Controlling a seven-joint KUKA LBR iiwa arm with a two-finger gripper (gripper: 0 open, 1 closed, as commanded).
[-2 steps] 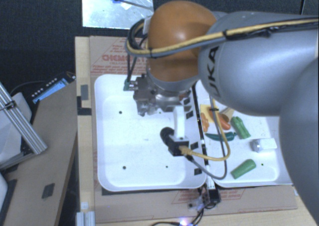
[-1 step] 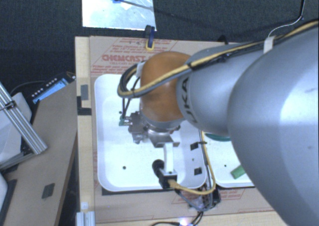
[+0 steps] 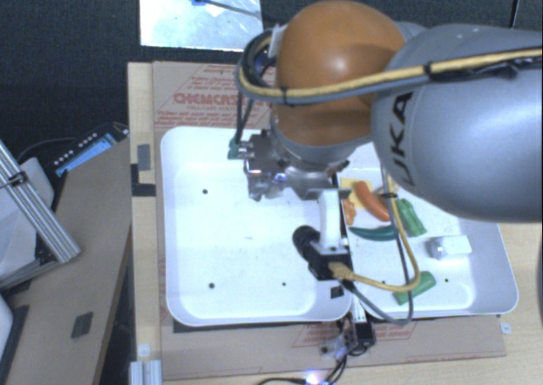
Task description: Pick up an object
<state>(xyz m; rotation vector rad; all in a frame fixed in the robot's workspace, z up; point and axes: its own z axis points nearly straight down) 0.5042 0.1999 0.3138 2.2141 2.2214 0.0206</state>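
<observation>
Orange pepper (image 3: 370, 199) & green pcs (image 3: 409, 216) in right bin (image 3: 488, 277); gripper (image 3: 265, 178) over left bin (image 3: 195, 231), jaw state can't tell.

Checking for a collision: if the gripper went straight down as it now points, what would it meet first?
Probably the bare floor of the left shallow white bin; the gripper sits above it, though depth is unclear.

Grey arm (image 3: 458, 112) with orange band over two white bins (image 3: 212, 239), orange carrot (image 3: 370, 198) and green pepper (image 3: 409, 215) in the right-hand bin beside the arm
</observation>
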